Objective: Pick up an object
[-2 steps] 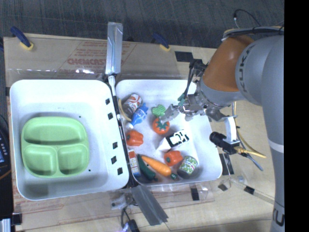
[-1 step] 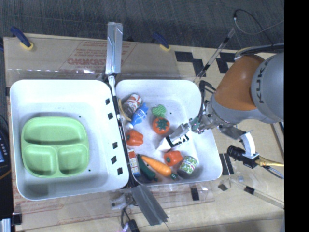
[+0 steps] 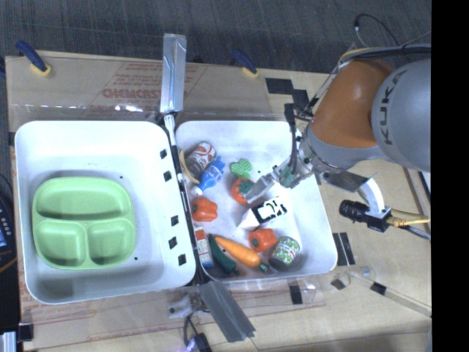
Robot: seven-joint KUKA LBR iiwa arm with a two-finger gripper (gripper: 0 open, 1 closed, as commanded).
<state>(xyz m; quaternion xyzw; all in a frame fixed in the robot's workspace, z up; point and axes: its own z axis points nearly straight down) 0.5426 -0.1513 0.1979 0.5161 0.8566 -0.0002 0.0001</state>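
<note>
Two shallow white plastic bins sit side by side on a pale wooden bench (image 3: 381, 314) over dark carpet. The left bin (image 3: 44, 270) holds a smooth green divided tray (image 3: 83, 222) with three rounded compartments. The right bin (image 3: 322, 233) is crowded with small toy foods: a round striped ball (image 3: 201, 155) near the top left, a blue bottle (image 3: 212, 174) just below it, a green leafy piece (image 3: 242, 169), a red tomato (image 3: 241, 191), an orange-red pepper (image 3: 204, 210) near the divider, a long orange carrot (image 3: 236, 251) lying slantwise at the bottom, another red pepper (image 3: 262, 238), a green patterned can (image 3: 286, 250), and a black-and-white card (image 3: 269, 211) in the middle.

The gripper (image 3: 267, 184) reaches down from the right, its metal end just beside the tomato and above the card; whether it is spread or closed I cannot tell, and nothing is seen caught in it. The arm's glossy orange band (image 3: 348, 108) and grey casing (image 3: 407, 116) hang over the bin's right rim. Blue clamps (image 3: 33, 59) pin a clear printed sheet (image 3: 139, 86) along the far edge.
</note>
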